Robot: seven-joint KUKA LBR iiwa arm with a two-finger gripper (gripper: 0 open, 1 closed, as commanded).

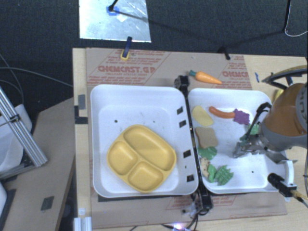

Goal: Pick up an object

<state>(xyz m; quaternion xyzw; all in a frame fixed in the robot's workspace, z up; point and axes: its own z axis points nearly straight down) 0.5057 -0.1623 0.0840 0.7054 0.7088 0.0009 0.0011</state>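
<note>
The gripper [242, 149] hangs low inside the right bin [255, 184], its tip over bare white floor toward the bin's middle. Whether its fingers are spread or closed cannot be told from this slanted view, and nothing can be seen between them, so I would not call anything held.

The candidates for picking all lie to the gripper's left and above it in the view. Nearest is a brown slice, toast-like [207, 137], with a green leafy piece [208, 152] just below it; a second green bunch [221, 174] sits lower, near the bin's front wall. Further up are a pale yellow piece [202, 115], an orange-red sausage-like piece [222, 112] and a purple bunch (grapes, by the look) [242, 116], the last almost straight up from the gripper in the view. A carrot [205, 77] lies outside the bins on the board. The toys crowd the bin's left half, which probably explains why the tip is over open floor: it looks like a descent that has no target under it.

The left bin [103, 105] carries a yellow divided tray [140, 157], well apart from the gripper and likely just clutter.

The arm [288, 124] reaches in from the right, wrist bent downward and the tool pointing leftward into the bin
</note>
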